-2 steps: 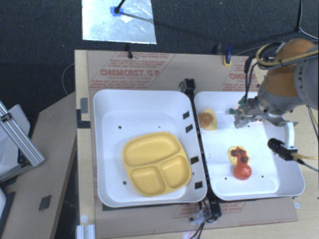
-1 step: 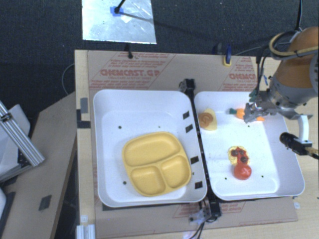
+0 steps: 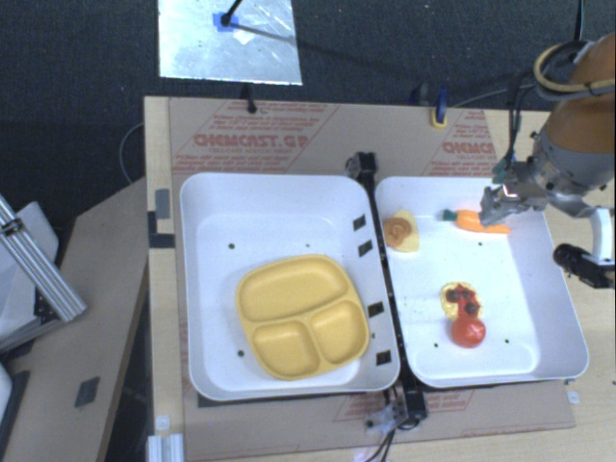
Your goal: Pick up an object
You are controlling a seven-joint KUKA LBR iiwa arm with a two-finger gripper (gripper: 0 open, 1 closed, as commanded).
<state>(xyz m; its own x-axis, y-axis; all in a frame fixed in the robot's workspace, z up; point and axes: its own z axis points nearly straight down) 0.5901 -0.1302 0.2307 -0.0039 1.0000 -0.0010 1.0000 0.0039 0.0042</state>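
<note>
Yellow tray [image 3: 303, 327] fills left bin [image 3: 207, 219]; carrot [image 3: 472, 221] lies in right bin [image 3: 549, 325].

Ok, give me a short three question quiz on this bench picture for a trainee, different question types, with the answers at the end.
1. True or false: the yellow divided tray lies in the right bin.
2. Multiple choice: which item is nearest the gripper? A) the carrot B) the tomato C) the round pastry
3. Fill in: the tray has ___ compartments.

Key
1. False. It lies in the left bin.
2. A. The carrot lies at the far edge of the right bin, right by the gripper; the view does not show it between the fingers.
3. Three.
</note>
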